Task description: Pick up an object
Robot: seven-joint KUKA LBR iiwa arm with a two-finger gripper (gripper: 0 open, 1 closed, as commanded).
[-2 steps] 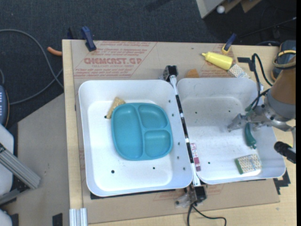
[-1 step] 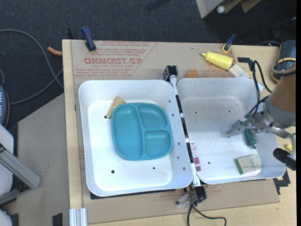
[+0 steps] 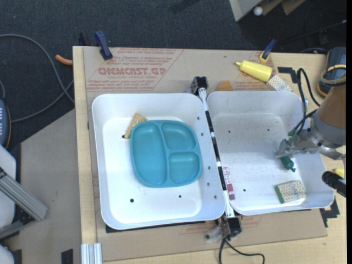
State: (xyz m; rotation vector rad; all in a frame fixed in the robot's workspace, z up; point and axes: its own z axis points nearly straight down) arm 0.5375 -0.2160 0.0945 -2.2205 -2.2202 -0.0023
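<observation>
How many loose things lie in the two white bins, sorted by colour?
Teal: 1, the divided plate in the left bin.
Tan: 1, a piece tucked against the plate's upper left edge.
Green: 1, a small item in the right bin, just under the gripper.
Patterned yellowish: 1, a flat pad near the right bin's front corner.
Total: 4

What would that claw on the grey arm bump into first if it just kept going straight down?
Probably the small dark green object directly beneath the gripper, in the right white bin; depth is hard to judge here.
</observation>
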